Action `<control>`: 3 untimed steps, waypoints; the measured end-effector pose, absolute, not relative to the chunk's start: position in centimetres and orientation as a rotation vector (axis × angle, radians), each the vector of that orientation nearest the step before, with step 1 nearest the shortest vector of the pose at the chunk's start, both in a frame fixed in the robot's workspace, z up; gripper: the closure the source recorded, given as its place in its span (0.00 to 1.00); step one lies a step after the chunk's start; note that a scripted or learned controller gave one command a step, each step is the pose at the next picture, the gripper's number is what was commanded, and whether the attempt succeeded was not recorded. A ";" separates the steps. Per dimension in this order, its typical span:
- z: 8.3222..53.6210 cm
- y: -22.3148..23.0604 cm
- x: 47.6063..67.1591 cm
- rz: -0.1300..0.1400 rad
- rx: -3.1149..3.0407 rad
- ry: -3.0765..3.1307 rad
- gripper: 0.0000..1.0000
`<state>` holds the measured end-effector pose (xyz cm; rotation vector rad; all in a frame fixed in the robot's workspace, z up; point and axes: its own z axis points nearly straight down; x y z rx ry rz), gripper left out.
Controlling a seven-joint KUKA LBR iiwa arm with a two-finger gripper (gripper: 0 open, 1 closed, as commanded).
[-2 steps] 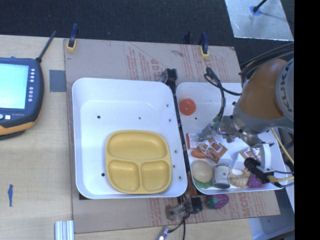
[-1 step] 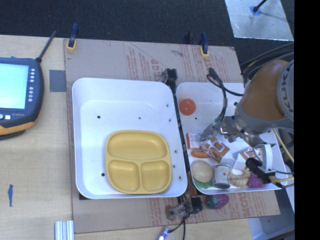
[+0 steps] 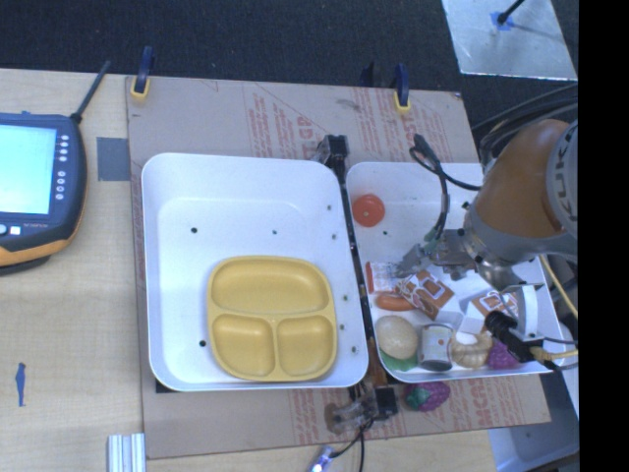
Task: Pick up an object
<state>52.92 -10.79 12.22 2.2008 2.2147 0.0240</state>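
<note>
Smooth rounded toy foods (image 3: 398, 336) heaped in glossy shallow right bin (image 3: 393, 180).

Red ball (image 3: 368, 209) apart; toy food (image 3: 398, 336) clustered below.

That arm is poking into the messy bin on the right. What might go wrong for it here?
The toys in the right bin lie packed together near its front: the gripper, low over that pile, might nudge the orange-and-white packet or the hot dog instead of catching one. The lone red ball could roll away if bumped. The purple grapes already lie outside the bin.
</note>
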 end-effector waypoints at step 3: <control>12.1 -11.4 52.8 0.029 2.198 2.210 0.00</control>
